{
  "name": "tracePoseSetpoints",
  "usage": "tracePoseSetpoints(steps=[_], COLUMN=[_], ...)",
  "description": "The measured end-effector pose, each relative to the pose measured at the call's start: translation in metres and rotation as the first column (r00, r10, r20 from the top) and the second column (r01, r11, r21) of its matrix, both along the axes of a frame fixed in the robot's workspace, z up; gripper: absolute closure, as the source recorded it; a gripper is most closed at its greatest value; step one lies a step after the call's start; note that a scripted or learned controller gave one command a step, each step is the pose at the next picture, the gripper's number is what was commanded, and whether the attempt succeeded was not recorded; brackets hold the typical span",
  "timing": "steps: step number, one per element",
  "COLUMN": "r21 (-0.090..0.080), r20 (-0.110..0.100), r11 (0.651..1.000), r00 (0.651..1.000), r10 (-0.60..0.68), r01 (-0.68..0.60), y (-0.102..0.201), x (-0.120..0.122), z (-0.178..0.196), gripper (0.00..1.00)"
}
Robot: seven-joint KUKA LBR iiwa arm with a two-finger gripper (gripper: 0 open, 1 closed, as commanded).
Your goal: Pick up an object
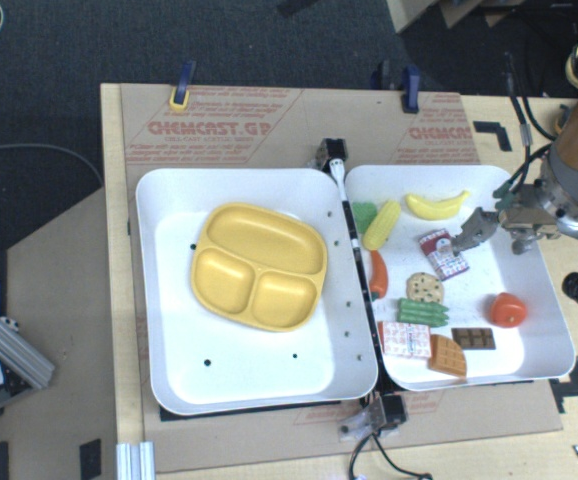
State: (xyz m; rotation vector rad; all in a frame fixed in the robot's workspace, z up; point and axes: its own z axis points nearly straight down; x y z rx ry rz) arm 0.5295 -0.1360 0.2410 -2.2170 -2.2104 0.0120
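Orange waffle-shaped plastic toy [447, 357] lies below the red-and-white printed packet [445, 253]; that packet looks light and flat, best pinched edgewise. Gripper [472, 231] hovers just above-right, fingers apart, empty.

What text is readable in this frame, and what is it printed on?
"CHEMCAST GP": red print on the board's protective paper behind the left bin; the last letters are faint.
The same red print repeats behind the right bin, cut off and not fully readable.
Red and white packet in the right bin: print too small to read.
Red and white card near that bin's front: print too blurred to read.
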Motion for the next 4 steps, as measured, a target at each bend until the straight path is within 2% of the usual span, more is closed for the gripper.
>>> tracePoseSetpoints(steps=[1,2,4], r21=[-0.002,0.000,0.000], r20=[0.014,0.006,0.008], r11=[1.000,1.000,1.000], r00=[1.000,1.000,1.000], r10=[0.003,0.003,0.002], r01=[-0.003,-0.003,-0.002], y=[0.000,0.004,0.013], x=[0.003,-0.002,0.001], z=[0.007,-0.056,-0.155], gripper=[0.00,0.00,0.00])
